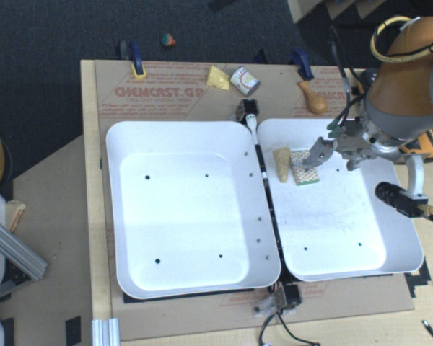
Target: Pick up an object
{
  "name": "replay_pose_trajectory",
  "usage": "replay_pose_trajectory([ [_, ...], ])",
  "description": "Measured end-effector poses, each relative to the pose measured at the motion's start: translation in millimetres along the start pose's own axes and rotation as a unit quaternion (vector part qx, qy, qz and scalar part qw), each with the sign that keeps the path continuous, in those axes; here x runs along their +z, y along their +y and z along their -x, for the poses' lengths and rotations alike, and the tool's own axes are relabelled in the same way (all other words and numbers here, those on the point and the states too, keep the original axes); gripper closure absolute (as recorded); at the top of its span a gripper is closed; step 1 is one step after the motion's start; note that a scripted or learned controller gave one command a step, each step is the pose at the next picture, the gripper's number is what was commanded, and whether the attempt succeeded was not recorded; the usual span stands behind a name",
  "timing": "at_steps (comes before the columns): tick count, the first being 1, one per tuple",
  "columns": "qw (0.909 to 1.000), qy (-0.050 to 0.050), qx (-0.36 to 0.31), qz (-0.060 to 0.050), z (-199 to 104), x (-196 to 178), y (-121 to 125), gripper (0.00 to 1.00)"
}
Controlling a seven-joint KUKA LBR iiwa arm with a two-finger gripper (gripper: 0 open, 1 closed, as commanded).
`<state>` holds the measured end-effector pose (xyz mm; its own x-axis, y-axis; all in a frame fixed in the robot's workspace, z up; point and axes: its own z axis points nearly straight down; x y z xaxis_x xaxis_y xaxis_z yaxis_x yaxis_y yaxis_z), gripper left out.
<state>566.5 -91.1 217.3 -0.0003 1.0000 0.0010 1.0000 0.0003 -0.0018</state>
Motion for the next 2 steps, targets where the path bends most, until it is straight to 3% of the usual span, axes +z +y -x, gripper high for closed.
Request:
replay_pose_trajectory([
  [1, 0.9999, -0.001, -0.002, 0.011, -29.7, -204.5, -17.6, 0.00],
  [2, 1.0000, -0.001, -0.001, 0.004, -28.7, -204.9, -17.6, 1.00],
])
